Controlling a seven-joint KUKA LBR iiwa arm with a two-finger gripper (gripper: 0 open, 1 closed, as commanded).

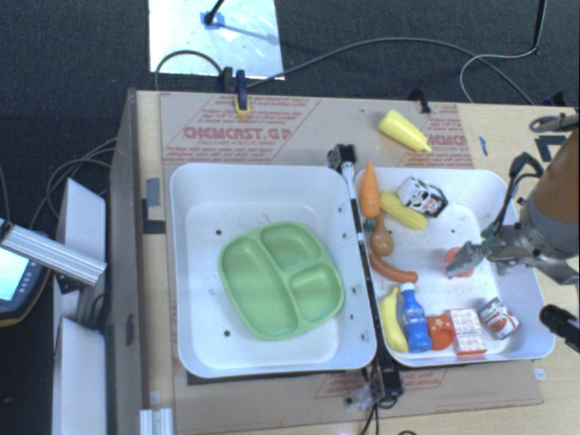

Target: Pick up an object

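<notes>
Gripper (464,259): you see it low in the right bin (497,187) — grip unreadable.
Red piece (456,261): at its tip.
Blue bottle (414,320): seven o'clock — apart.

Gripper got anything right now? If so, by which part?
Cannot tell. The gripper is low in the right bin by a small red object, but whether it grips it is unclear.

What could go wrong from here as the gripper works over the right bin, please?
The gripper sits low over a small red item, so a slightly off grasp might only nudge it across the right bin.

The front row is tightly packed: the blue bottle, red-and-white box and small can lie close together, so reaching there could shove neighbours.

The yellow piece lies on the cardboard outside both bins and may get missed.
</notes>
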